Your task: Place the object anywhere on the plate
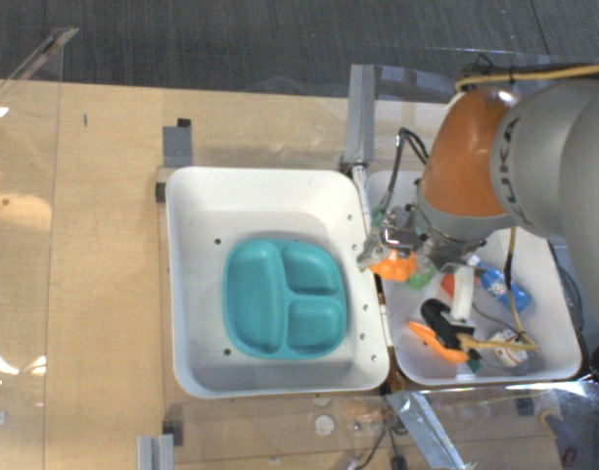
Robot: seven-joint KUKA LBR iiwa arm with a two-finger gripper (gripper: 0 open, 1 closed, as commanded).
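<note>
Orange object (394, 265), small, lumpy, beside teal plate (285, 299)

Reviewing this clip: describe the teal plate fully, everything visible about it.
The teal plate is a rounded, glossy, plastic-looking divided dish with three compartments: one long section on its left, two smaller ones on its right. It lies flat, face up, on the floor of the left white bin. Nothing rests in its compartments, and nothing but the bin touches it.

Two white bins (182, 292) on bench (74, 262)
</note>
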